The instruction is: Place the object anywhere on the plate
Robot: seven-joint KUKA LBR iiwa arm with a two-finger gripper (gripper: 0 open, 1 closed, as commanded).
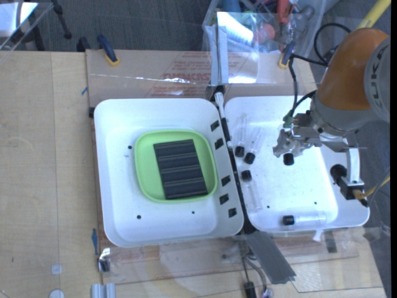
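Observation:
A dark grey ribbed rectangular block [180,168] lies flat in the middle of the square green plate [144,169], well inside its rim. The plate sits in the left white bin [115,166]. My gripper [289,149] hangs over the right bin [322,197], near its upper middle, far to the right of the plate and block. Nothing shows held under it. The orange band of the arm [353,67] rises above it at the right.
Small black knobs [247,158] lie near the right bin's left wall, and another [288,220] lies by a clear tube [307,218] near its front. Black clips [222,160] line the divider between the bins. A clear box of items [260,17] stands behind.

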